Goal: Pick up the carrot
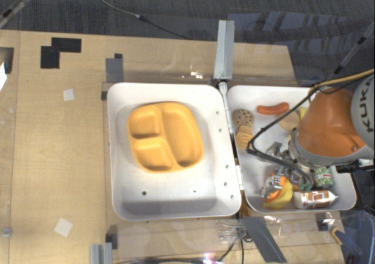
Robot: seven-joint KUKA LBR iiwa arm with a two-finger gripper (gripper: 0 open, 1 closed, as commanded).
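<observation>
A small orange piece that looks like the carrot (285, 182) lies near the front of the right bin (253, 182), partly hidden by the tool above it. My gripper (280, 178) hangs low over that spot, below the arm's orange band (329, 123). It sits right against the orange piece and a yellow fruit-like item (282, 198). The wrist and its cables cover most of the tool from this angle.
The right bin also holds a sausage (272, 108), a round cookie (242, 117), a cracker (244, 136), a green packet (323, 176) and a white carton (315, 199). A yellow divided plate (165, 136) lies in the left bin (170, 201).
</observation>
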